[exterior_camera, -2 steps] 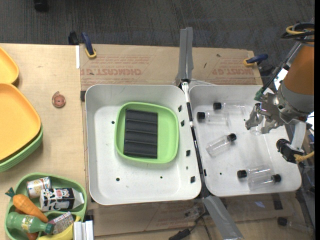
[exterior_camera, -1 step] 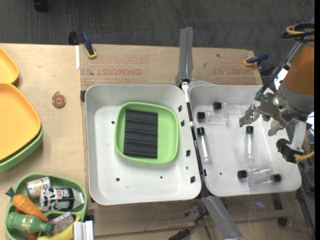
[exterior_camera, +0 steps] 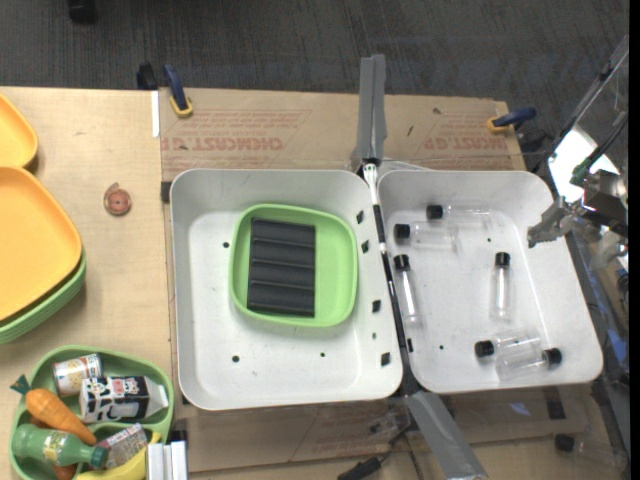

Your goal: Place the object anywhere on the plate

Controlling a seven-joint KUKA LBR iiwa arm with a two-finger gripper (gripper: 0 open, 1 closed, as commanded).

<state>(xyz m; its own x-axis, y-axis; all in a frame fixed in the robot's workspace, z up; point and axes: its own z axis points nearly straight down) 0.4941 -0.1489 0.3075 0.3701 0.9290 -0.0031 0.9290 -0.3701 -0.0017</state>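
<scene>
Toy foods (exterior_camera: 85,413) crowd a green bowl (exterior_camera: 40,368); clear vials (exterior_camera: 500,283) scattered beside the plate (exterior_camera: 295,265); pincer (exterior_camera: 560,218) state unclear.

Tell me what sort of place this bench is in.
Probably a robotics lab or test cell. Two white bins sit side by side on cardboard held by clamps. One bin holds a green plate, the other clear vials. Toy food sits nearby, over carpet.

yellow trays (exterior_camera: 35,238) cut by left edge, end effector (exterior_camera: 560,220) indistinct
</scene>
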